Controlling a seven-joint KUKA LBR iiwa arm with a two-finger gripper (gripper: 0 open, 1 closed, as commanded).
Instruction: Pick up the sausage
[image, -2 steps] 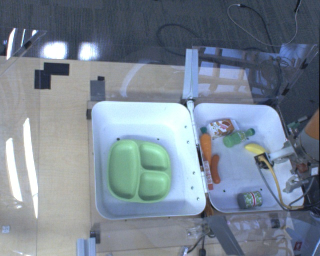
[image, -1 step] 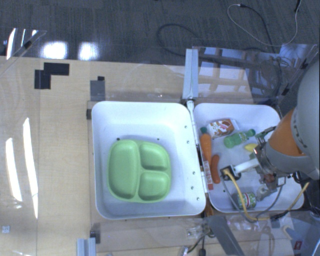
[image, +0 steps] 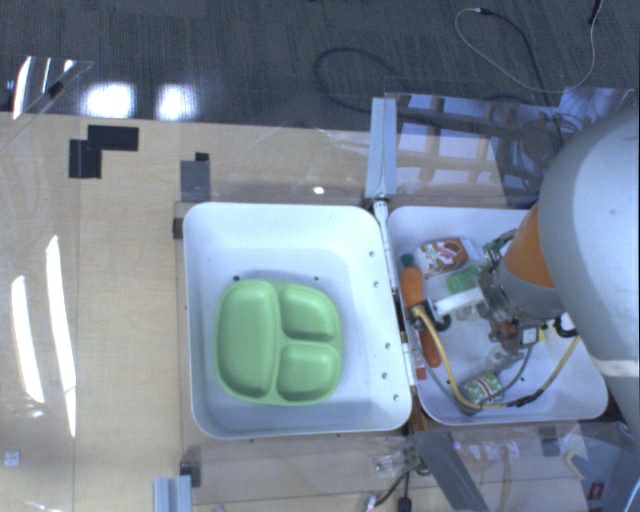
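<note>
I've got the gripper (image: 497, 322) low inside the right bin (image: 590, 400), just beside the sausage (image: 430, 347) along its left wall, lining up a grab, finger state unclear.

Pale wooden bench (image: 100, 300), glare streaking its left edge; dark carpet (image: 250, 50) beyond, cable (image: 520, 50) looping across it.

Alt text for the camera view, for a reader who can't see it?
The grey arm with an orange band reaches from the right into the right white bin, above a reddish-brown sausage lying by an orange carrot along the bin's left wall. The left white bin holds a green three-compartment plastic tray.
</note>
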